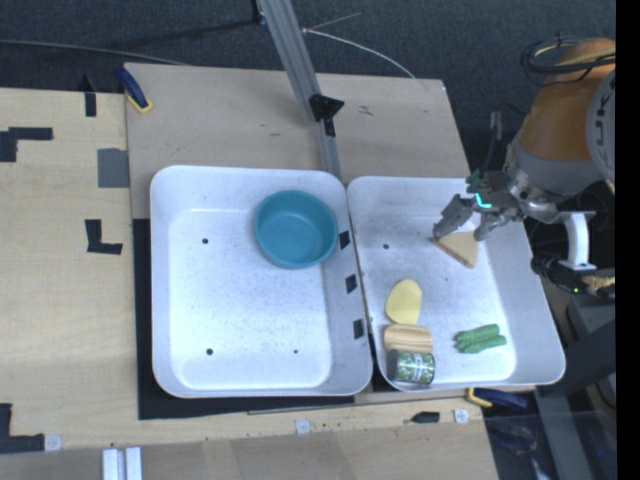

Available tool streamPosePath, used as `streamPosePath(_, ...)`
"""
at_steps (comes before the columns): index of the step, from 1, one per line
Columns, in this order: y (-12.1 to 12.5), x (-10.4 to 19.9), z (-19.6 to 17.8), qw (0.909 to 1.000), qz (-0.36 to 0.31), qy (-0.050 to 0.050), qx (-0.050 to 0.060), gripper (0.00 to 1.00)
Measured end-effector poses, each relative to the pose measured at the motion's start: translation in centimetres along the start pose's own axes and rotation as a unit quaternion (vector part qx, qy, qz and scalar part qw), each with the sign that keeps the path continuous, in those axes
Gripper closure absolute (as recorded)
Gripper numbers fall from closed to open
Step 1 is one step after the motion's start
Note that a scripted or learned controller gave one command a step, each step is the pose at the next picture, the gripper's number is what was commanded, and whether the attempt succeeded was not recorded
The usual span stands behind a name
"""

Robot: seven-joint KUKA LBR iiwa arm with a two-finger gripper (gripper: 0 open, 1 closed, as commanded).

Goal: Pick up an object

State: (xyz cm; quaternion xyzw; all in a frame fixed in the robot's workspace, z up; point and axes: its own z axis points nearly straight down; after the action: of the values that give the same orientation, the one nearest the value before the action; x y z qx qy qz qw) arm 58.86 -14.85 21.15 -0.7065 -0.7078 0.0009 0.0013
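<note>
**Wedge under my gripper, grasp not secured**

Nearest the camera in the right bin (pixel 520 363) lie the can (pixel 410 368), green pod (pixel 480 339) and yellow piece (pixel 404 301). Farther back, at the bin's one o'clock, sits the tan wedge (pixel 461 249). My gripper (pixel 468 220) hangs spread open just above it. The sloped faces could slide out as I close. My arm reaches in from three o'clock, wrist tipped down.

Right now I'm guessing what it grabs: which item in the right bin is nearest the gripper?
The tan wedge, lying directly under the gripper. The yellow piece, can and green item lie farther down the bin.
</note>
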Motion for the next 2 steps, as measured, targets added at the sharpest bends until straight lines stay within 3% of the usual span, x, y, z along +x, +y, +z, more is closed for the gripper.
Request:
streamPosePath(1, 0.0, 0.0, -0.1, 1.0000, 0.000, 0.000, -0.001, 0.00)
streamPosePath(2, -0.5, -0.1, 4.4, 1.0000, 0.000, 0.000, 0.001, 0.00)
